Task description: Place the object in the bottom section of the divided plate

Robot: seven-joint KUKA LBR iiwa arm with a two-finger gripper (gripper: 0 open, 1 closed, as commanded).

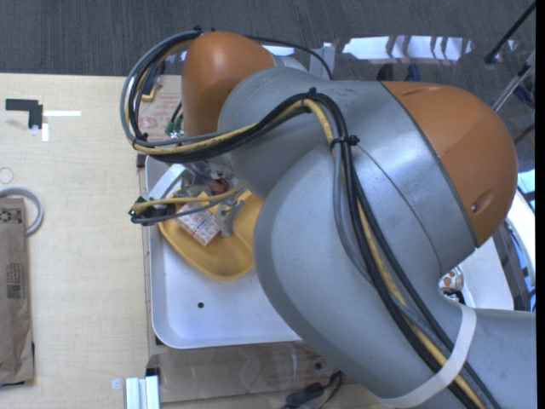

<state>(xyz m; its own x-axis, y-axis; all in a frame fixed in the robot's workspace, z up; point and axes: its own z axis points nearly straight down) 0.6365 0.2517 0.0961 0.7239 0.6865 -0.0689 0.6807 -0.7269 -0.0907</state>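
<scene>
A yellow divided plate [215, 258] lies in the left white bin [192, 318], with much of it hidden under the arm. A small red-and-white patterned packet [202, 226] lies over the plate's upper left part. My gripper [216, 198] hangs just above and to the right of the packet, close to it, under the orange wrist band. The arm's bulk and its cables hide how the gripper meets the packet. I cannot tell which section of the plate the packet is over.
The grey and orange arm covers the centre and right, including most of the right bin [494, 267]. A small colourful item [451, 285] peeks out there. On the wooden bench at left lie a brown paper bag [15, 296] and a black bracket [24, 107].
</scene>
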